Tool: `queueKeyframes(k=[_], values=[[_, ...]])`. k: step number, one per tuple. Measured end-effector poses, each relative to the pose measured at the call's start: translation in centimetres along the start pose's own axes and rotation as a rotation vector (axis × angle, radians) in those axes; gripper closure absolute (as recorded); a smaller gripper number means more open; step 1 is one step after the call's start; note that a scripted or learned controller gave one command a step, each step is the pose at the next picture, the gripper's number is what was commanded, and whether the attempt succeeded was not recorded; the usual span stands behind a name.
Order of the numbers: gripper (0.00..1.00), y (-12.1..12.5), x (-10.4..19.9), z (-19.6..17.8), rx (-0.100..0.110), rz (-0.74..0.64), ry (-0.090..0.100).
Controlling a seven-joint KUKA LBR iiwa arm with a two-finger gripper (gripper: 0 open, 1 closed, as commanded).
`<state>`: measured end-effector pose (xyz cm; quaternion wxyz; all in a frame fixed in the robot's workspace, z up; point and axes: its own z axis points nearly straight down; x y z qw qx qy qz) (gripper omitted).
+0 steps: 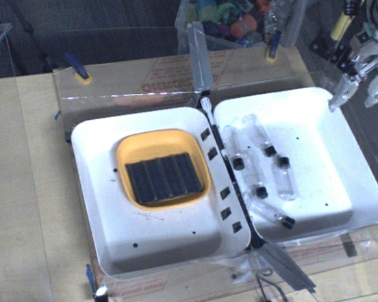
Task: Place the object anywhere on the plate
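Yellow plate (157, 144) bearing a dark ribbed block (164, 178) in the left bin (101, 193) — clear black-capped vials (283, 172) in the right bin (335, 162); gripper (365, 85) above that bin's far right corner, jaws open.

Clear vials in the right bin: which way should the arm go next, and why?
Probably left and down toward the clear plastic vials with black caps in the right white bin. The tool sits beyond that bin's far right corner, and the yellow plate holds just a dark ridged block.

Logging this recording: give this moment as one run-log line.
gripper: off right bin's far-right corner | vials: in right bin | plate: left bin, dark slab on it
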<state>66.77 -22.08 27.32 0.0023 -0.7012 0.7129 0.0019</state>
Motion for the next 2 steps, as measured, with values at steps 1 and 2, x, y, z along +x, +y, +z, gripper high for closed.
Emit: queueKeyframes(k=[1, 2], values=[[0.00, 0.0, 0.0, 2.1, -0.002, -0.353, -0.001], [0.00, 0.0, -1.7, 1.6, 0.000, -0.669, 0.000]])
